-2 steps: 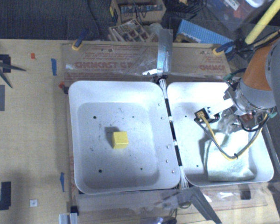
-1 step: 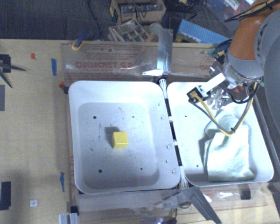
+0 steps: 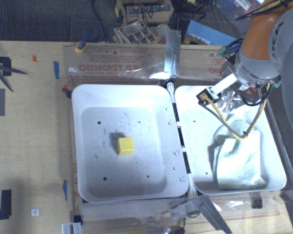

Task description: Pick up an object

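Nearest you, along the near edge of the bench, sits the near rim of the left bin (image 3: 132, 197); note the yellow block (image 3: 126, 146) lying on that bin's floor, roughly central, a little near of middle, touching neither wall; nothing else is in that bin with it. Right bin (image 3: 190, 130) holds a white cloth (image 3: 238, 159), crumpled in its near-right part and reaching the near wall.

Arm (image 3: 263, 38) enters from the right, orange band uppermost; the gripper (image 3: 230, 100) hangs over the far part of the right bin, just far of the cloth and well apart from the block; a yellow cable (image 3: 224, 123) loops down from the wrist toward the cloth.

Progress, as you can judge it: nothing is lifted; both candidate objects rest in their bins; the whole pick remains — approach, close, raise. Cloth is the nearer target; that is a judgement only.

Hard to make out: the fingertips are lost among bracket, cables and the pale bin floor, so you cannot tell how far apart they stand, and nothing can be seen between them; whether the tool touches the cloth is also unclear; the arm's upper links are cut off at the right.
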